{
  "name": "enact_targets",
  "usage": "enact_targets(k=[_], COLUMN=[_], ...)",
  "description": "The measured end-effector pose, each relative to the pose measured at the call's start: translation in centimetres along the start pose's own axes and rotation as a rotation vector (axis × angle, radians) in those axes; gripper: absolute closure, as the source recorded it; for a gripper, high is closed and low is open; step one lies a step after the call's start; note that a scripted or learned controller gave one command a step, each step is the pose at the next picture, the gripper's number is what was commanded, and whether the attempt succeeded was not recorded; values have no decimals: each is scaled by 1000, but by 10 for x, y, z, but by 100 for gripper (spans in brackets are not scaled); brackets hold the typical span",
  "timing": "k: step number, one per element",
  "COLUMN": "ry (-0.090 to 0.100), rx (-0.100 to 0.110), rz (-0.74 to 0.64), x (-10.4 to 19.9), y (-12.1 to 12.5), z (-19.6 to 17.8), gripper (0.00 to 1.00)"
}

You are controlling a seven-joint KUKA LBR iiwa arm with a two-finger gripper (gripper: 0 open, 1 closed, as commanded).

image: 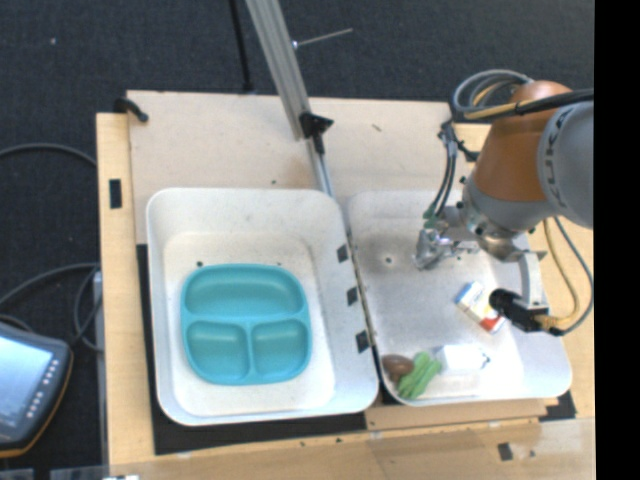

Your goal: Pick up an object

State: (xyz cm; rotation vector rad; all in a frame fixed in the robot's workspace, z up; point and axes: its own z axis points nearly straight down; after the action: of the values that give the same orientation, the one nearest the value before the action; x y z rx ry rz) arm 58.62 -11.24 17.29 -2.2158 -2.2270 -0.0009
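My gripper (430, 252) hangs over the upper middle of the right bin (390, 230), below the orange wrist band. Nothing shows between its fingers. Along the bin's front edge lie a green object (424, 373), a brown rounded object (398, 366) at its left and a white block (463, 357) at its right. A small white, blue and red item (477, 304) rests further right, below and to the right of the gripper. All these objects lie apart from the gripper.
The left bin (165, 230) holds a teal divided plate (246, 322). A slanted metal pole (285, 63) rises behind the bins. Black cables and a black part (522, 313) hang off the arm over the right bin's right side.
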Motion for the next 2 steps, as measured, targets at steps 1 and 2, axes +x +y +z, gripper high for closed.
enact_targets(k=[1,2], ry=[0,-1], rx=[9,-9], rz=[7,1], x=[4,38], y=[-41,-62], z=[70,-60], gripper=[100,100])
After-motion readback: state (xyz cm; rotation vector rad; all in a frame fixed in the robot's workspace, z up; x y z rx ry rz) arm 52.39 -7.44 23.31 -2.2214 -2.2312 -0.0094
